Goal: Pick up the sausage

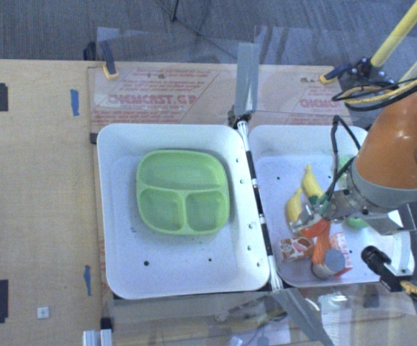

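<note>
Arm low over the crowded right bin

The gripper [322, 212] sits among bananas [303, 193] and an orange sausage [319, 238] near the right bin [276, 157]'s front edge; finger state cannot be told. Left bin [114, 215] holds a green tray [183, 192], open white floor around it

The bench carries two shallow white plastic bins: a left bin [122, 265] and a right bin [280, 150], side by side. One light green plastic plate [183, 191] with three compartments lies in the left bin. In the right bin lie two yellow toy bananas [303, 193], one orange carrot-shaped toy [317, 238], one red-and-white printed packet [294, 249] near the bin's front edge, and one grey round piece [329, 265] at the carrot's lower end. One green item [356, 222] shows partly beside the arm; its kind cannot be told.
</note>
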Robot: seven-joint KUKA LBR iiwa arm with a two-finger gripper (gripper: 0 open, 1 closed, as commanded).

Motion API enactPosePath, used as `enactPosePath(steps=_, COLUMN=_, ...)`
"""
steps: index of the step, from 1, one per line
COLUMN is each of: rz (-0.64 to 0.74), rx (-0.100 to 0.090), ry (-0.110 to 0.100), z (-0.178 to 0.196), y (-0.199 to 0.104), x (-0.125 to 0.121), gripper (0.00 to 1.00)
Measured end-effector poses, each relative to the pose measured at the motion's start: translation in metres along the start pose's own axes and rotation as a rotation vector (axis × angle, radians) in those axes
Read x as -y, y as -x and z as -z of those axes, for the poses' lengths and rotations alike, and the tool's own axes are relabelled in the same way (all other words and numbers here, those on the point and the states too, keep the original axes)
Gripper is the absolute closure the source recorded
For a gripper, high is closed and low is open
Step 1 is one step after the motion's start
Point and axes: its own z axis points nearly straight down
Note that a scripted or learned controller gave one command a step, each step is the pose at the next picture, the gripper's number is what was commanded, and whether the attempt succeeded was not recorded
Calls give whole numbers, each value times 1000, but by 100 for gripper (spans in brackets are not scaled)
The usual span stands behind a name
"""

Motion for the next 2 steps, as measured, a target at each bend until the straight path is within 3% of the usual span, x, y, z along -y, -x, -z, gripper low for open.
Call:
enactPosePath(steps=1, rz=-69, rx=12, ry=18, z=-92, y=94, x=13, gripper=100)
enactPosePath(steps=2, rz=-83, rx=1, ry=2, z=-29, y=76, x=-25, gripper=100)
